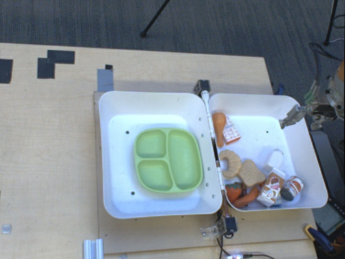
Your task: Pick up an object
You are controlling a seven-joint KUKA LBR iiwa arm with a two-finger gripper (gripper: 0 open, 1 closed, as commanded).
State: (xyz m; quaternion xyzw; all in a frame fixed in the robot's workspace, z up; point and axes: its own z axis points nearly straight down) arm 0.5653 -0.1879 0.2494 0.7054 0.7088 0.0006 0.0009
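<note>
The right bin (pixel 302 144) holds several toy foods. An orange carrot-shaped piece (pixel 218 123) lies by the left wall, next to a red-and-white packet (pixel 231 131). Lower down are a tan ring-shaped bagel (pixel 230 163), a bread slice (pixel 251 172), a small white piece (pixel 274 158), a red-and-white carton (pixel 271 190), a can (pixel 291 188) on its side and an orange-red vegetable (pixel 242 196). My gripper (pixel 291 117) hangs over the bin's upper right corner, apart from all of them, with nothing seen in it.
The left bin (pixel 116 144) holds a green three-compartment plate (pixel 168 159). A metal divider with clamps (pixel 210 139) joins the two bins. The wooden bench (pixel 48 144) spreads to the left. The arm (pixel 330 99) comes in over the right edge.
</note>
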